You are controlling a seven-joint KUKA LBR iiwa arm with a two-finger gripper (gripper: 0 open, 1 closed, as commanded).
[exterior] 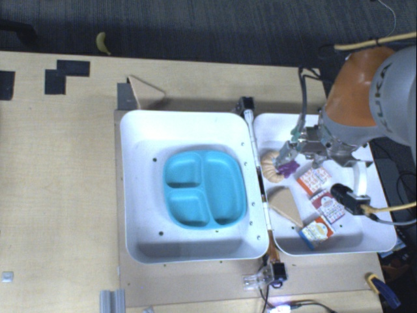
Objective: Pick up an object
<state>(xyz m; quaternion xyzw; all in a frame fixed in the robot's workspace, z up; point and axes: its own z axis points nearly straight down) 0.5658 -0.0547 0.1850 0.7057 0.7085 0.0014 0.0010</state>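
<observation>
Grey arm [374, 103] with its orange band, standing highest over the bench, enters from the right and bends down over the right bin [355, 241]. Its gripper [291, 153] hangs low at the rear left part of that bin, just above and touching or nearly touching a small purple object [287, 169]. Whether the gripper is open or closed cannot be told from this view, and nothing can be seen held in it.

Contents of the right bin:
- The purple object lies near the bin's left wall.
- A round tan disc [268, 164] lies just beside the purple object, on its left.
- A red-and-white packet [313, 180] lies to the right of the purple object.
- A second red-and-white packet [332, 210] lies nearer the front.
- A tan wedge-shaped piece [284, 205] lies along the left side, pointing toward the front.
- A small carton [316, 231] marked blue and orange rests at the front, touching the tip of the wedge.

Left bin [140, 175] holds a blue divided plate [203, 188], which sits flat at the centre with three compartments.

Both bins rest side by side on the pale bench [58, 207], which carries black patches [65, 75] at its far left. Beyond the bench, a small yellow thing [102, 42] lies on the dark floor [195, 12].
</observation>
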